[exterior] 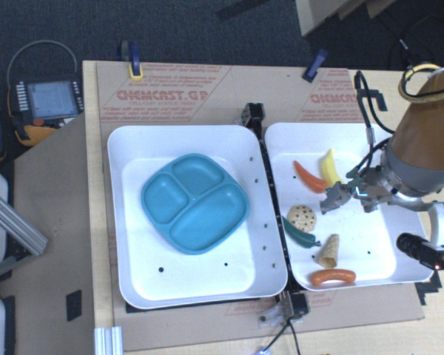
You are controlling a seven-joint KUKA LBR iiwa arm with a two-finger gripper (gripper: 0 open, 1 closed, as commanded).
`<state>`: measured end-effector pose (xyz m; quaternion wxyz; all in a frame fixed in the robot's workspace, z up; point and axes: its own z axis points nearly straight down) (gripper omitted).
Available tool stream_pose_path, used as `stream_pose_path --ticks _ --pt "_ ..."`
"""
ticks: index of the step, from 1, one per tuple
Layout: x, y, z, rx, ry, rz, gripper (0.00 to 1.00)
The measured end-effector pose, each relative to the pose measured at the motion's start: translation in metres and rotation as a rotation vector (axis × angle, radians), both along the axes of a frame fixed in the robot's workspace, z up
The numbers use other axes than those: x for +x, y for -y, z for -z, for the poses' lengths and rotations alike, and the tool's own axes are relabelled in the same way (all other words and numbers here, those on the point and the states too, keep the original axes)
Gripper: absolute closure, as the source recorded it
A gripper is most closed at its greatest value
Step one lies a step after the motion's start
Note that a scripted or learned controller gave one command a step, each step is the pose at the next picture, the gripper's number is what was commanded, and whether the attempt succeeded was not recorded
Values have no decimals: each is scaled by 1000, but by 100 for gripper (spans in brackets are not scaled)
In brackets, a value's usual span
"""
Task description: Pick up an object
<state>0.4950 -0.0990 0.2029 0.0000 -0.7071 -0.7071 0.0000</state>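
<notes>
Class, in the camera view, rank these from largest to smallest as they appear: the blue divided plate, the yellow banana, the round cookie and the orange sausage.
1. blue divided plate
2. orange sausage and yellow banana, too alike to rank
3. round cookie

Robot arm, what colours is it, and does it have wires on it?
The arm is grey with a wide orange band above the wrist. Black cables run beside it, and a yellow cable loops near its top. Its gripper is dark grey metal, with a small bluish spot.
</notes>
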Motion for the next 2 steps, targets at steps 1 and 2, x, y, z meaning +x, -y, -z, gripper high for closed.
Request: stream_pose_path --ticks 1,2 --pt "6 -2 42 1 -3 1 0" --pt "7 7 93 2 -6 1 0"
